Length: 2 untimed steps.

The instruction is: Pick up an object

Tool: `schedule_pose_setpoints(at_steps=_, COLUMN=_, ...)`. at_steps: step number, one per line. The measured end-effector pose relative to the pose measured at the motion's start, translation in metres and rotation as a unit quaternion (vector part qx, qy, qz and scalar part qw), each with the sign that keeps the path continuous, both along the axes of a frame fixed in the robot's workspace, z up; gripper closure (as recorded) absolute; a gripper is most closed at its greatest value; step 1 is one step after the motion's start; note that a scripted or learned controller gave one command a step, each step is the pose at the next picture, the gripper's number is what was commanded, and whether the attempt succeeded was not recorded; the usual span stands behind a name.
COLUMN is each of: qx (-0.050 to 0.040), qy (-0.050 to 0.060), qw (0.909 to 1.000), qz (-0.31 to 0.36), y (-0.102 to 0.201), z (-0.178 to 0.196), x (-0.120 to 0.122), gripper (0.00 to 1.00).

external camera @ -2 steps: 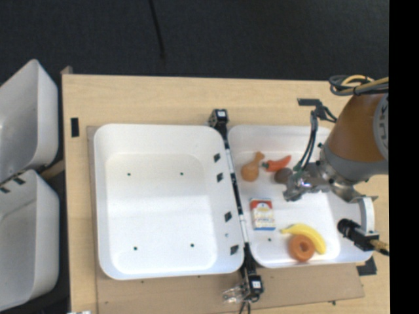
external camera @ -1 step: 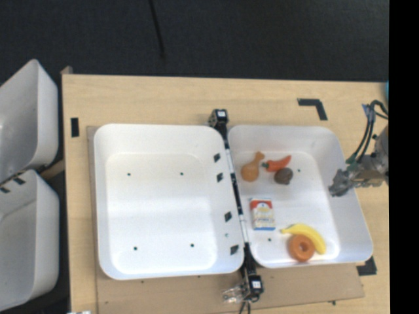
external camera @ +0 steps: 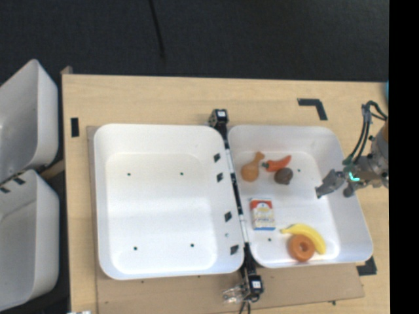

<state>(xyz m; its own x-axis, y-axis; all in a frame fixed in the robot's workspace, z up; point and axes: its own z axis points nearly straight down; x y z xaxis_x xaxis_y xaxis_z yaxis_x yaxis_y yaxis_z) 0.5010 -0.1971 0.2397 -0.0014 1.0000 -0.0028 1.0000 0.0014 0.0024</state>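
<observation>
Camera view, fixed above the bench [external camera: 163,100].

Gripper [external camera: 330,183]: at the right rim of the right bin [external camera: 340,241], reaching in from the right, grey, with a small green light on the body behind it. Whether its jaws stand wide or narrow cannot be told at this size. Nothing is seen between them.

Right bin, contents, all placed to the gripper's left:
- Brown lump [external camera: 283,176]: the nearest item, just left of the gripper and about level with it, apart from it.
- Carrot [external camera: 277,163]: orange-red, lying slantwise, touching or just above the brown lump, farther up-left of the gripper.
- Drumstick [external camera: 252,169]: tan, beside the carrot's left end, well left of the gripper, near the bin divider.
- Carton [external camera: 263,214]: small white box with red top and blue base, lying flat, down-left of the gripper, well apart.
- Banana [external camera: 309,234]: yellow, curved, below and somewhat left of the gripper, near the bin's lower wall.
- Doughnut [external camera: 302,248]: orange ring, touching the banana's underside, the farthest item below the gripper.

Left bin [external camera: 157,201]: white, shallow, far left of the gripper, adjoining the right bin along the clipped middle seam.

Cables [external camera: 363,136]: dark, looping above and right of the gripper.
</observation>
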Motion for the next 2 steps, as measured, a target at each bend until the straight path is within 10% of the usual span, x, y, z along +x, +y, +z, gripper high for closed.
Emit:
schedule_pose_setpoints(at_steps=1, qx=0.0023, qy=0.0, qw=1.0, qz=0.001, y=0.087, z=-0.143, x=-0.01, gripper=0.0)
schedule_pose_setpoints(at_steps=2, qx=-0.0013, qy=-0.003, qw=1.0, qz=0.0, y=0.04, z=-0.081, x=0.038, gripper=0.0)
